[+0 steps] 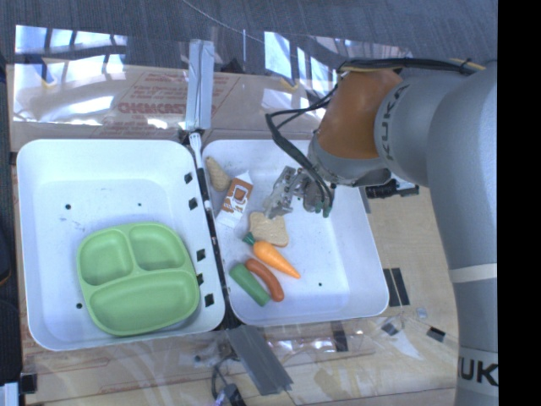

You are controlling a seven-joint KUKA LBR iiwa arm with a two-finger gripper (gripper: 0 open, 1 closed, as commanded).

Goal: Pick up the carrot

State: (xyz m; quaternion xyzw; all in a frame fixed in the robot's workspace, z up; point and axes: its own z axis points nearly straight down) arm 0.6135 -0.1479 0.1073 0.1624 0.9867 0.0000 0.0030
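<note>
We see the orange tapered plastic carrot (275, 259) in the right white bin (355, 260), long axis running up-left to down-right, just below-left of the gripper (286, 194); fingers look released, nothing btw them.

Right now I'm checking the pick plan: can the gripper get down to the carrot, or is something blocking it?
Probably yes. The gripper hangs above the right bin, and the carrot lies uncovered. The tan slice and sausage crowd its sides, though.
</note>
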